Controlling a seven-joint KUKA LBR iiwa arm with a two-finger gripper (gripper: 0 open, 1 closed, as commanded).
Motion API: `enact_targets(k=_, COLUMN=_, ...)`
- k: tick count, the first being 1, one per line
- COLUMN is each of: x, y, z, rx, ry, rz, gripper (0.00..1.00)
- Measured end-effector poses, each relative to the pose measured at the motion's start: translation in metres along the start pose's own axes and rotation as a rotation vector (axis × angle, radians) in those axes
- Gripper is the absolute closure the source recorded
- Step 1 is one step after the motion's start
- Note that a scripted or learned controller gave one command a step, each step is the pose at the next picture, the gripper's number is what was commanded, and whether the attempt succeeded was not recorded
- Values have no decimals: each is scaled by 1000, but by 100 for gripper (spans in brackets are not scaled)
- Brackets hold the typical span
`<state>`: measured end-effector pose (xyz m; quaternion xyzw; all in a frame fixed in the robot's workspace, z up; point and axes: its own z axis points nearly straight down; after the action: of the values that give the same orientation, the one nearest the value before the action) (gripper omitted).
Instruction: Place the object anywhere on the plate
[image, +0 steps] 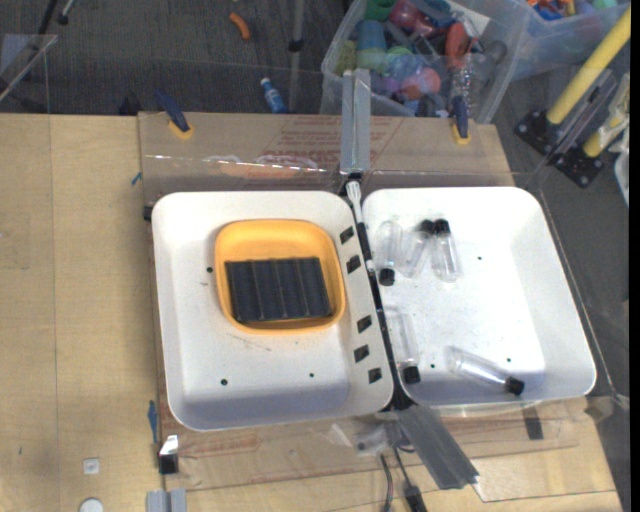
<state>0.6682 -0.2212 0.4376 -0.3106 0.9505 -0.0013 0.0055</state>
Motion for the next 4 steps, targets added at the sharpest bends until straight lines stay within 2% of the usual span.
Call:
enact_targets(k=2, x=0, y=0, z=1, rx=-2, ry=-1, rz=-557, gripper=100)
enact_targets(k=3, x=0, y=0, z=1, rx=-4, ry=-1, rz=-959, gripper=100)
enact_targets(k=4, x=0, y=3, z=1, rx=-7, ry=-1, rz=-1157, gripper=100)
